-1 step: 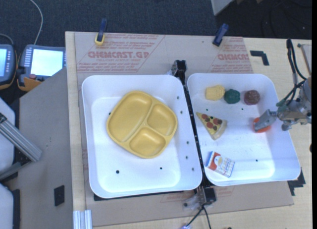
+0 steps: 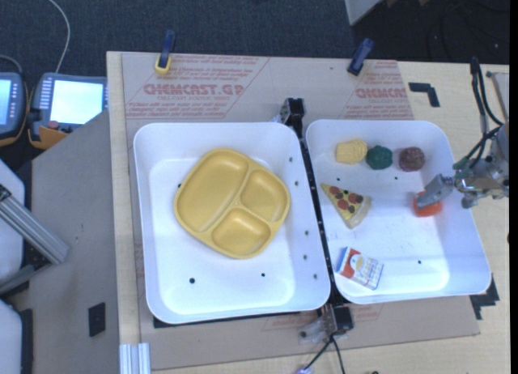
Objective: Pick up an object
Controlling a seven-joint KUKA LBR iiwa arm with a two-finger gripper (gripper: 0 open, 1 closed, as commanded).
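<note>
Tool (image 2: 441, 190) sits at the orange object (image 2: 428, 206), finger state indiscernible; centre over it and descend squarely before lifting.

Bright even overhead light, soft shadows, slight blur.

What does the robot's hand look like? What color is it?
The gripper is small, made of grey and silver metal, with a blocky body and thin pointed fingers. Dark cables run beside it at the bench's right edge. Little of the arm shows here, so its other colours can't be told.
</note>
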